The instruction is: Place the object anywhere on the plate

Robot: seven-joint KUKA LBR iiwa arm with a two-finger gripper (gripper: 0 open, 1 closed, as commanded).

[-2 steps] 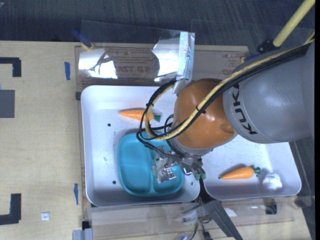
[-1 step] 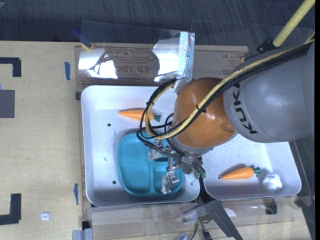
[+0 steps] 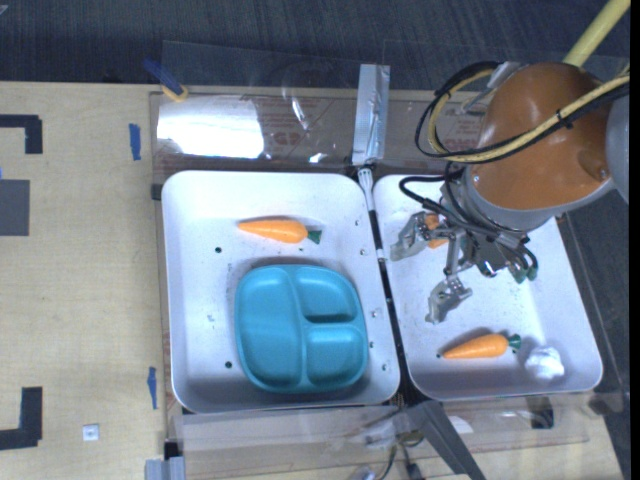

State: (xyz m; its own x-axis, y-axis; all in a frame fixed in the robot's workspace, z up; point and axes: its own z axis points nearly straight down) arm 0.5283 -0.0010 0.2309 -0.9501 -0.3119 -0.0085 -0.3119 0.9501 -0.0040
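A teal divided plate (image 3: 300, 326) lies in the front half of the left bin (image 3: 190, 268). Behind it in that bin rests an orange toy carrot (image 3: 273, 230). A second toy carrot (image 3: 478, 346) lies near the front of the right bin (image 3: 570, 308). My gripper (image 3: 427, 270) hangs over the left part of the right bin, behind and to the left of that second carrot. Its two metal fingers (image 3: 447, 296) are spread open with nothing between them. The wrist hides the back of the right bin.
A small white crumpled object (image 3: 545, 363) sits at the right bin's front right corner, beside the carrot's green end. A raised divider (image 3: 378, 258) separates the two bins. Yellow and black cables (image 3: 470, 118) loop behind the wrist.
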